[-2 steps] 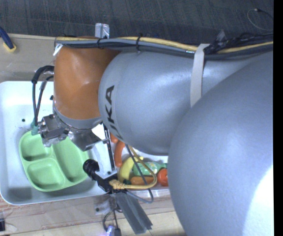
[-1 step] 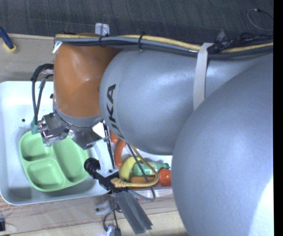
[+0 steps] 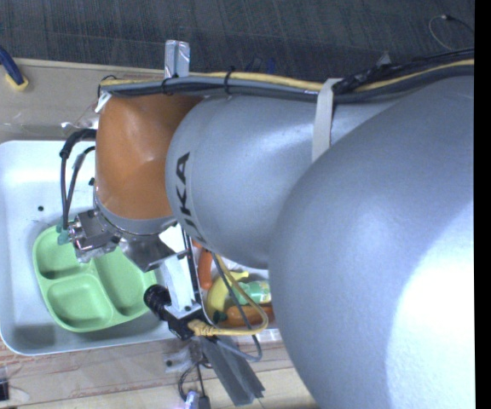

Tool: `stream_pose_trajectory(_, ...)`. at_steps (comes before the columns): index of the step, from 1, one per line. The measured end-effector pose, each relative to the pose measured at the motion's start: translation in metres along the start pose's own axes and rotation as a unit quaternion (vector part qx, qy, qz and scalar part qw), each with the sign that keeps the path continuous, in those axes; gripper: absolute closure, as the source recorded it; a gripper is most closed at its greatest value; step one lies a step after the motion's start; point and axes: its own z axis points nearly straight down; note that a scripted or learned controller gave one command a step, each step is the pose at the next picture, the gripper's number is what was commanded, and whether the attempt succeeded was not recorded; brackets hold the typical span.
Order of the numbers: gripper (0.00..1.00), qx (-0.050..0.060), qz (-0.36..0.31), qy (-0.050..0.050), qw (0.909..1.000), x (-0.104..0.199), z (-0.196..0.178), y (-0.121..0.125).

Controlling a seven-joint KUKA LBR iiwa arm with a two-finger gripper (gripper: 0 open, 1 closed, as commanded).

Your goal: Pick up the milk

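My arm, grey with its orange band (image 3: 135, 160), reaches across from the right and covers most of the right bin. The gripper (image 3: 88, 233) hangs low over the left bin (image 3: 15, 177), at the upper edge of a green divided tray (image 3: 79, 301). Its metal body touches or nearly touches the tray's rim. A small white patch (image 3: 171, 239) peeks out under the wrist by the wall between the bins; I cannot tell what it is.
The green tray has three compartments and lies in the lower half of the left bin. Yellow and orange items (image 3: 228, 296) show in a sliver of the right bin under the arm. Cables (image 3: 68, 177) loop beside the wrist. A blue-and-yellow tool (image 3: 8, 66) lies at the bench's far left corner.
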Motion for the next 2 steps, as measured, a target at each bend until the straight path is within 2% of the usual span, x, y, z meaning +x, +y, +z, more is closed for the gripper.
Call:
stream_pose_trajectory(1,1.0,-0.001,0.307,0.001,0.9519,0.0,-0.068,0.0)
stream_pose_trajectory(2,1.0,0.001,0.38,0.0,0.9249,-0.072,0.021,-0.016)
